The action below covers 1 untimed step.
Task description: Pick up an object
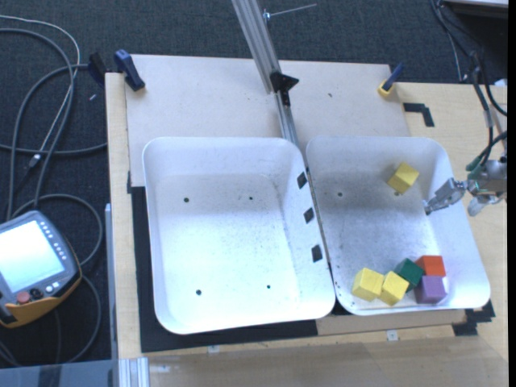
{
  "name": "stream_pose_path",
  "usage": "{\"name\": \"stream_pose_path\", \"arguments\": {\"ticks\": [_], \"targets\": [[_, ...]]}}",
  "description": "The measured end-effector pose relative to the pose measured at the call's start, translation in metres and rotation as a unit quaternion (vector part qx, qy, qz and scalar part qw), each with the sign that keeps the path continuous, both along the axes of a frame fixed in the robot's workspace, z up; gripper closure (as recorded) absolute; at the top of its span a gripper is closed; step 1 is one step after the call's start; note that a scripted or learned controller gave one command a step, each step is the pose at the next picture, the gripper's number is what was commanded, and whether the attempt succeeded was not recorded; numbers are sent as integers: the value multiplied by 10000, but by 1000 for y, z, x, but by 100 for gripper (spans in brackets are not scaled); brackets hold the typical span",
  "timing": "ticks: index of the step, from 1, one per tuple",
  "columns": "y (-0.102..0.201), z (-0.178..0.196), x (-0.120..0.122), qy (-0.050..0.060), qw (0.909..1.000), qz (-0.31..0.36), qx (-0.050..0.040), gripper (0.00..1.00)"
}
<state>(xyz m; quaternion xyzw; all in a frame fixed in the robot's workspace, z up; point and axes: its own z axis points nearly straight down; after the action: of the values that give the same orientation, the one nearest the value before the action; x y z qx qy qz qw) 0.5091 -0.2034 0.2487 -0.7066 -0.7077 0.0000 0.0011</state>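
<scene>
A dark carpeted floor point(48, 87) surrounds a pale wooden bench point(242, 95), on which two shallow white bins are set side by side. The right bin point(371, 160) is taken here as the landmark. Just to its left, rim touching rim, the left bin point(161, 176) is seen, its floor speckled with dark marks. Along the seam between the two, an aluminium rail point(254, 31) is laid, running up and away beyond the top of the frame.

Inside the right bin, a single yellow cube point(403, 177) is placed near the upper right wall, tilted on a corner. In the lower right corner of the same bin a cluster is gathered: two yellow blocks point(380, 285) touching each other, a green block point(409, 272) just behind them, an orange block point(432, 264) beside the green one, and a purple block point(433, 289) in front of the orange one.

At the right rim of the right bin, the gripper point(439, 198) is seen reaching in, near the single yellow cube but apart from it. Nothing is held between its fingers; how far the jaws are parted cannot be told.

Well to the left of the bins, on the floor, a handheld control pendant point(32, 264) with a lit screen is laid among grey cables point(40, 135).
</scene>
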Motion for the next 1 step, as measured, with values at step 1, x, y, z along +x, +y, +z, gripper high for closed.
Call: {"name": "stream_pose_path", "arguments": {"ticks": [1], "targets": [[-14,-121,62,24,10000,4,5,0]]}}
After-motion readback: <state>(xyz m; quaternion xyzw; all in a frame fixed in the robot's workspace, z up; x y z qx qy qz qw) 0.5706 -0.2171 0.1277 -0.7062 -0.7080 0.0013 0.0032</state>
